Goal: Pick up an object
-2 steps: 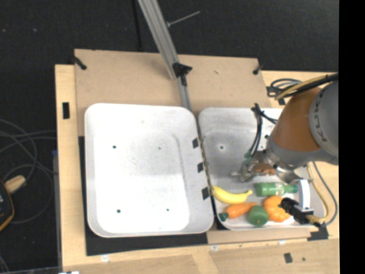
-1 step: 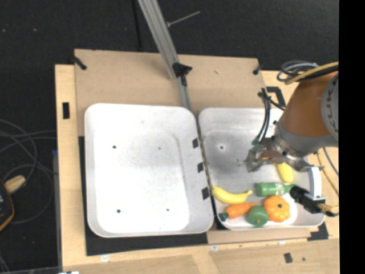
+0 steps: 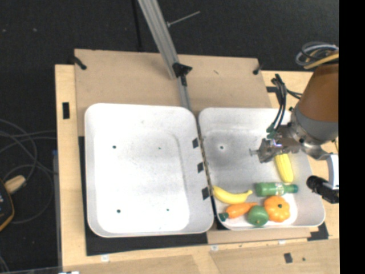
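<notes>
My gripper (image 3: pixel 266 151) hangs over the right bin (image 3: pixel 228 130), near that bin's middle right. A yellow corn cob (image 3: pixel 284 168) lies just below and to the right of it, close to the gripper's tip; I cannot tell whether they touch. Along the bin's front edge lie a yellow banana (image 3: pixel 231 196), a green bottle (image 3: pixel 276 188), an orange pumpkin (image 3: pixel 278 208), a green pepper (image 3: pixel 258 216) and an orange carrot (image 3: pixel 238 210). The grey arm with its orange band (image 3: pixel 322 99) comes in from the right.
The left bin (image 3: pixel 140 170) sits beside the right one, the two joined by dark clips at the shared rim (image 3: pixel 201 167). A metal pole (image 3: pixel 162 33) slants up from the back of the bench. Cables hang by the arm's wrist (image 3: pixel 279 104).
</notes>
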